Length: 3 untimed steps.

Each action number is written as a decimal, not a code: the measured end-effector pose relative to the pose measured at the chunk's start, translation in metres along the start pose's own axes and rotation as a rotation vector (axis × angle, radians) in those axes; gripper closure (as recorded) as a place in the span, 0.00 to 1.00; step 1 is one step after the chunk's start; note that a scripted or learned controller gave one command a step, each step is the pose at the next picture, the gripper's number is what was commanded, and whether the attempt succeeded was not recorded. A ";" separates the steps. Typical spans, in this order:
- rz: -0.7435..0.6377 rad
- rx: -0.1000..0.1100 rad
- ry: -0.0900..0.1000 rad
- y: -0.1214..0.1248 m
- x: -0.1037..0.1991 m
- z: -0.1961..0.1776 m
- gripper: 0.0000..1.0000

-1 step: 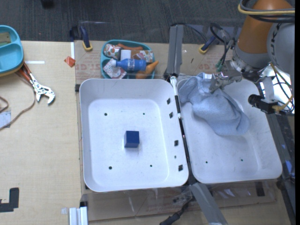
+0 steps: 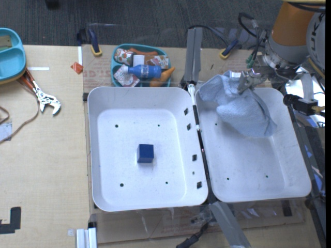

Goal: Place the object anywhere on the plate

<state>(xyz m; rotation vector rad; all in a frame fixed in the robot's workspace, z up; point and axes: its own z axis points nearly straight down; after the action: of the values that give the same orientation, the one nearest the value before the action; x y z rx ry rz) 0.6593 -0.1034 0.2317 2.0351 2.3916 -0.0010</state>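
Observation:
A crumpled grey-blue cloth (image 2: 242,110) lies in the far part of the right bin (image 2: 258,180). Its upper edge is drawn up in folds to my gripper (image 2: 244,81). The gripper hangs from the orange-banded arm at the top right, and its fingers are shut on that bunched top edge. A small blue cube (image 2: 146,153) rests flat near the middle of the left bin (image 2: 108,180), well away from the gripper. A teal divided plate (image 2: 9,53) sits at the far left edge of the bench.
Behind the left bin stands a teal bowl (image 2: 140,66) full of toy food and wrappers. A wrench (image 2: 44,99) and a cord lie on the wooden bench to the left. Cables and clamps crowd the area behind the right bin.

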 end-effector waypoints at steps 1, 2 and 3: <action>-0.398 0.001 0.001 -0.014 0.039 0.007 1.00; -0.794 0.000 0.002 -0.025 0.087 0.014 1.00; -1.189 -0.001 0.002 -0.046 0.125 0.018 1.00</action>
<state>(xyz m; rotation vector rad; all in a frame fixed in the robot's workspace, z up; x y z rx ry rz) 0.5939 0.0129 0.2136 0.3463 3.1223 0.0009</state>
